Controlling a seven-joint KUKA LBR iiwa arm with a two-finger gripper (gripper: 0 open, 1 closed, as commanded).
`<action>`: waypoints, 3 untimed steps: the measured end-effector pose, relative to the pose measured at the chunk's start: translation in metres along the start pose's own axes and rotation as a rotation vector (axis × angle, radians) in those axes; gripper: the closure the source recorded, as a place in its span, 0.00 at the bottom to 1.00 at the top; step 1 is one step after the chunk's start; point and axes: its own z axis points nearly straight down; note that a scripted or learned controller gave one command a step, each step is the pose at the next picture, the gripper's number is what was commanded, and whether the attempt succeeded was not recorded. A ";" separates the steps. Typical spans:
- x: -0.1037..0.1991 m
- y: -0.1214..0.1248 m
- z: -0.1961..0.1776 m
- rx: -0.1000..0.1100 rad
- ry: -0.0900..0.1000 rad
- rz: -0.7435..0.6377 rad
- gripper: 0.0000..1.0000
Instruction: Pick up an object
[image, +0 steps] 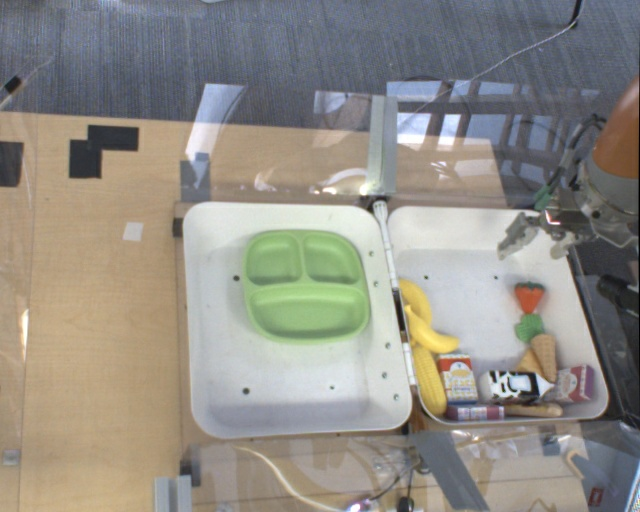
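Two shallow white bins sit side by side on the wooden tabletop (90, 330). The left bin (215, 400) holds a single thing: a green divided plate (305, 284) with three compartments, lying flat near the bin's middle with nothing on it. The right bin (470, 290) carries a cluster of toy food crowded toward its near edge and left wall. A banana (420, 318) lies against the left wall, with a corn cob (428, 378) just below it. Beside the corn stands a small juice carton (458, 378), and next to that a black-and-white milk carton (512, 385). A carrot (530, 298) with a green piece under it sits farther right, above an ice cream cone (545, 352) and a small pink box (577, 381). The hand (532, 230) hangs over the right bin's far right corner, well apart from the toys, its fingers spread and nothing between them
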 end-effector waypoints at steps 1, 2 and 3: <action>-0.029 -0.002 0.010 -0.001 -0.001 -0.060 0.00; -0.020 0.013 -0.003 -0.002 -0.001 -0.187 0.00; -0.031 -0.020 0.093 -0.001 0.000 -0.400 0.00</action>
